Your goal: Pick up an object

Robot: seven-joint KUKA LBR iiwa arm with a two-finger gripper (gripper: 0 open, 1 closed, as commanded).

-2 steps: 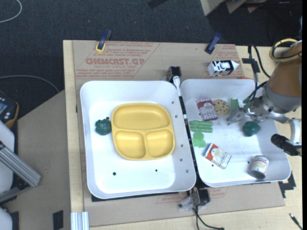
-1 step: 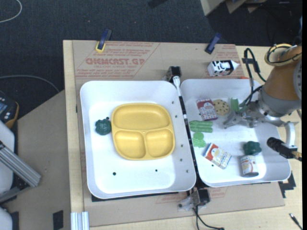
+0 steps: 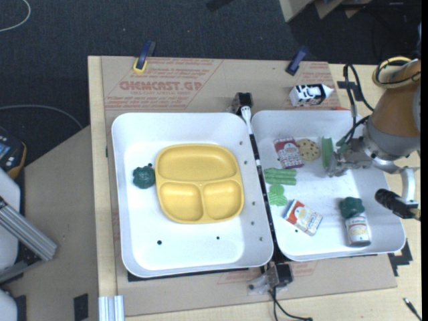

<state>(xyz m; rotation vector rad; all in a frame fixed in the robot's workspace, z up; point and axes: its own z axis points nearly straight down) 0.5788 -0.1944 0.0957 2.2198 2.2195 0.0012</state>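
the claw (image 3: 339,164) hangs low in the right bin (image 3: 394,243) beside a green strip (image 3: 327,152), its spread unreadable; the approach step, descent and closing next.

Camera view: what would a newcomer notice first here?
The yellow tray stands out most, lying in the middle of the left bin. Next comes the arm with its orange band, reaching in from the right, its gripper low over the right bin by the green block.
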